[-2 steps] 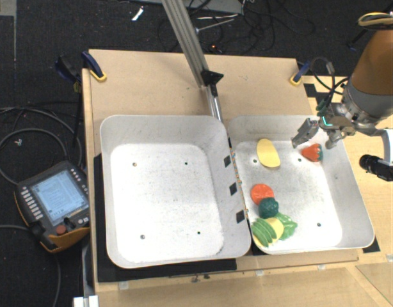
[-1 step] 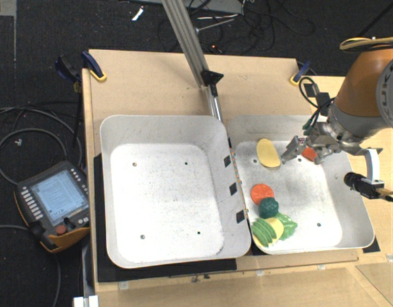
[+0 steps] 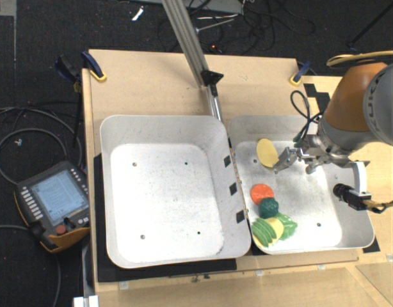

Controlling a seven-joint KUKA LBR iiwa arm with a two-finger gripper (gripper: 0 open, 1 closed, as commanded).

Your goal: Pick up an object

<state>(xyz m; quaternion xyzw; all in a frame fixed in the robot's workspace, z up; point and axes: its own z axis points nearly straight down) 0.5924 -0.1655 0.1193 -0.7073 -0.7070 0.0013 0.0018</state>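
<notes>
Over the right bin (image 3: 350, 238), the end effector (image 3: 292, 160) hovers.

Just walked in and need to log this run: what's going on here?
The arm's gripper is low in the right bin, next to a yellow piece. Nothing is visibly held. An orange piece, a dark green piece and a yellow-green piece lie near the bin's left edge.

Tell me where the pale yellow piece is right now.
The pale yellow piece lies in the right bin, near its upper left corner, just left of the tool and above the orange piece.
</notes>
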